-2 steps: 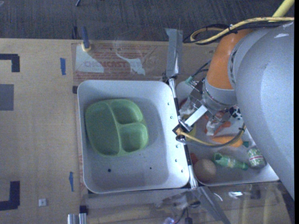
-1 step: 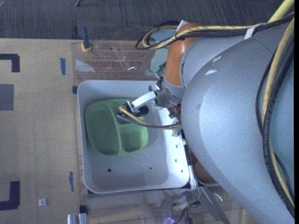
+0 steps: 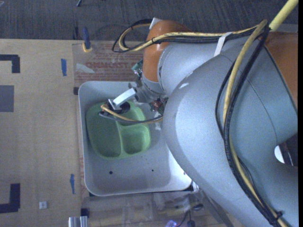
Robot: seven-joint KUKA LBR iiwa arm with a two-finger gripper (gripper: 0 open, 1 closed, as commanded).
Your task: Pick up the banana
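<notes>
Judging from this view, the banana's place cannot be told; the robot's body covers the right side of the shallow white plastic bin (image 3: 137, 178), and nothing of that fruit's shape can be made out on the bare part of the bin floor.

What lies in plain sight there is a pale green plastic tray (image 3: 113, 141) with rounded corners, split by a ridge into two hollows, the larger toward the view's left and the smaller toward its right. The tray rests flat on the bin floor in the upper left part of the bin, close to the left wall. Below it the floor is bare white, marked by two small dark specks (image 3: 111, 172).

The gripper (image 3: 150, 104) hangs at the tray's upper right edge, tucked under the wrist; whether it is spread or closed, I cannot tell. Above it sits the orange band (image 3: 158, 41), and the bulky grey arm (image 3: 213, 108) sweeps down across the right of the view.

The bin stands on a light wooden bench (image 3: 38, 126) that carries short strips of blue tape (image 3: 64, 66) and black corner marks (image 3: 12, 63). Beyond the bench's top edge runs dark grey carpet (image 3: 47, 8).
</notes>
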